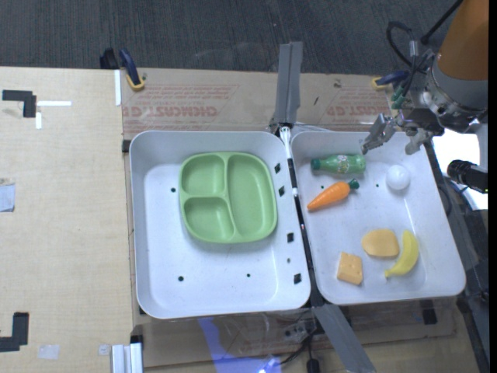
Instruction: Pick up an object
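Approach step: gripper (394, 133) seen spread and holding nothing above right bin (446, 282), near green bottle (338, 163); descent and closing judged still required

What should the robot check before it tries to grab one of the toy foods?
1. Gripper above the right bin: ok, near its far edge.
2. Fingers spread: ok, they look open.
3. Nothing held: ok.
4. Nearest thing, the green bottle, free to grab: ok, lying flat, apart from the carrot.
5. Gripper directly over the bottle: not ok, off to its right.
6. White ball out of the way: cannot tell, it sits close.
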